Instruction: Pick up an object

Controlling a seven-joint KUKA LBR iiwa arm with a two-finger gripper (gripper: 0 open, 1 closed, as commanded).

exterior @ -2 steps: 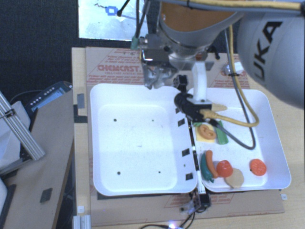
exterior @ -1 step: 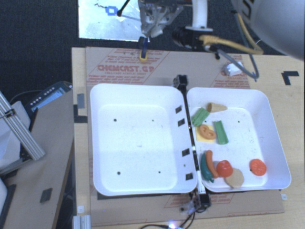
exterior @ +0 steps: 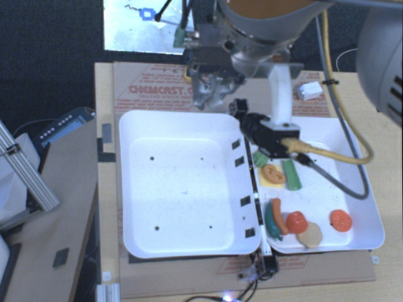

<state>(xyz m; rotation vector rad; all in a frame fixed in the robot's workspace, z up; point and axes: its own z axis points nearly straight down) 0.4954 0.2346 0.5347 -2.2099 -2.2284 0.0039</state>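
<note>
The arm (exterior: 271,11) comes in from about 1 o'clock and fills the top of the camera view, with its orange band at 12 o'clock. The gripper (exterior: 213,88) hangs as a dull metal cluster just past the far rim of the left bin (exterior: 135,168), over the printed cardboard sheet (exterior: 151,88). It is too blurred and shadowed to tell whether it is open or closed, and nothing can be seen held in it.

All the loose objects lie in the right bin (exterior: 368,222), towards its near half and along its left wall:
- A yellow piece (exterior: 272,175) sits close to the bin's middle.
- A green stick (exterior: 291,174) lies just beside the yellow piece at 3 o'clock.
- A small green piece (exterior: 259,159) lies at 11 o'clock from the yellow one, against the divider.
- An orange carrot shape (exterior: 276,215) lies towards 6 o'clock, touching a curved green pod (exterior: 269,224) on its left.
- A red tomato (exterior: 296,220) sits on the carrot shape's right, touching it.
- A tan disc (exterior: 310,235) rests at 5 o'clock from the tomato, touching it.
- An orange-red ball (exterior: 340,219) sits apart from the rest at 3 o'clock from the tomato.

A black fitting (exterior: 267,134) with a white post (exterior: 281,93) stands over the far end of the divider. A yellow hose (exterior: 327,155) runs from the fitting towards 3 o'clock. A small white block (exterior: 310,90) rests on the bench at 1 o'clock.
</note>
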